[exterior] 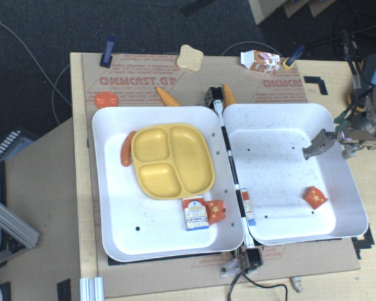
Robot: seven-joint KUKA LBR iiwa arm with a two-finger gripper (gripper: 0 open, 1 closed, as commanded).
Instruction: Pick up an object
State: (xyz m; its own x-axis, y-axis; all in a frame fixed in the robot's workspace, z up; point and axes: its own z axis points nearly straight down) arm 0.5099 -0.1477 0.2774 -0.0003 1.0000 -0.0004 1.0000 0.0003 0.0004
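Observation:
In the right bin (pixel 282 231) a small red-orange object (pixel 314 197) lies near the front right. My gripper (pixel 319 145) hangs over this bin's right side, above and behind the red object and apart from it, with nothing seen in it. The left bin (pixel 113 231) holds a yellow divided plate (pixel 173 160). An orange-red sausage (pixel 126 149) lies against the plate's left rim. In front of the plate stand a small carton (pixel 195 213) and a red-orange piece (pixel 215 211).
On the cardboard behind the bins lie a bread slice (pixel 189 57), a white and red carton (pixel 261 60), two carrots (pixel 168 97) (pixel 229 95), a red cap (pixel 104 99) and a blue clip (pixel 106 51). The arm's wrist (pixel 363 127) overhangs the right bin's edge.

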